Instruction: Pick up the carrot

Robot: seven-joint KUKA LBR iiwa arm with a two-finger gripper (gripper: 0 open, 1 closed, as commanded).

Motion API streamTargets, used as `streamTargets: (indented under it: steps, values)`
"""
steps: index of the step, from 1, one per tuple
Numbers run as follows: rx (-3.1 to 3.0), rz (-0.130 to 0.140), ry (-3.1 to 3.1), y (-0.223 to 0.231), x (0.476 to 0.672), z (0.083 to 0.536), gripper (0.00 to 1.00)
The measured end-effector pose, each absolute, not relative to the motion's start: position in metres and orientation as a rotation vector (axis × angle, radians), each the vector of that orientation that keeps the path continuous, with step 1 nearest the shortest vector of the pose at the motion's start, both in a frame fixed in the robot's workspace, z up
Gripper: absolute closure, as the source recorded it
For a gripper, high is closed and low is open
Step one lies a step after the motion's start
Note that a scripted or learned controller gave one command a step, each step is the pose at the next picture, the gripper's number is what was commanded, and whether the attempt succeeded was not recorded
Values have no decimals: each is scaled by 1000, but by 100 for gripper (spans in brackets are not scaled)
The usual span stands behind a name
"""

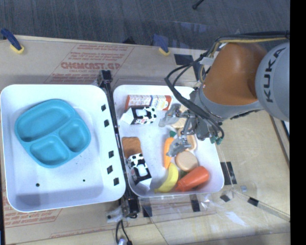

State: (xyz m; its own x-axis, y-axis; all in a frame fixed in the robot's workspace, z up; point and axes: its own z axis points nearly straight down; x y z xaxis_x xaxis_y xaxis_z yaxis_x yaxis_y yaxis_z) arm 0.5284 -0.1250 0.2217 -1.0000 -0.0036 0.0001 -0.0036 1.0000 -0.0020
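Note:
A slim orange carrot (pixel 166 153) lies upright in the picture near the middle of the right bin (pixel 158 91), partly under my gripper. My gripper (pixel 177 134) hangs low over the bin's right half, just above and to the right of the carrot's upper end. A tan piece (pixel 181 123) shows right at the gripper. I cannot make out anything held.
In the right bin lie a thick orange-red tapered vegetable (pixel 193 177), a yellow banana (pixel 169 179), a round tan bun (pixel 186 161), a brown bread slice (pixel 131 146), a cow-patterned carton (pixel 139 168) and milk cartons (pixel 145 108). A blue divided plate (pixel 51 131) sits in the left bin (pixel 20 193).

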Motion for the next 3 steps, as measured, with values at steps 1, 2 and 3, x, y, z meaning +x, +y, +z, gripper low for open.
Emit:
streamTargets:
  steps: [1, 2, 3]
  values:
    - [119, 0, -3143, -124, 529, 92, 0]
    - [135, 0, -3143, -122, 530, 102, 100]
    - [-470, -1, -3105, -122, 495, 139, 100]
